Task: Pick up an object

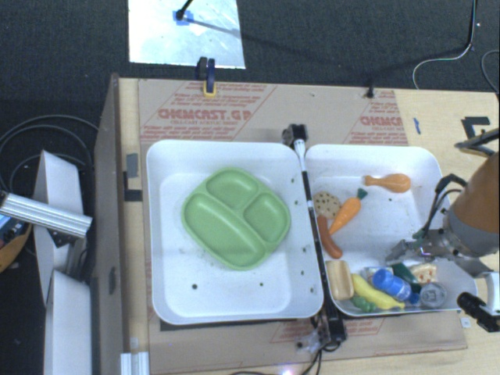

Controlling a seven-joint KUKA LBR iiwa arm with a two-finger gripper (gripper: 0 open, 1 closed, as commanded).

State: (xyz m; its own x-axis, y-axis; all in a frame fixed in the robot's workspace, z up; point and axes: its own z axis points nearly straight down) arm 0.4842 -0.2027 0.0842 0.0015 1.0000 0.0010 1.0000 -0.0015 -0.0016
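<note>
The right bin (414,162) holds several toy foods. An orange drumstick (387,182) lies near its far wall, with a carrot (348,212), a round cookie (326,204) and a red sausage (328,239) on the left side. Along the near wall sit a bread slice (339,278), a banana (372,292), a blue object (391,283), a dark green piece (406,271), a pale wedge (425,273) and a grey can (432,294). My gripper (418,248) hangs low at the bin's right side, just above and behind the green piece and the wedge. Nothing is visibly held.
The left bin (180,287) bears a green divided plate (237,218). A black divider bar (308,209) runs between the bins. The arm (476,213) comes in over the right bin's right rim. Cardboard (258,108) lies behind the bins.
</note>
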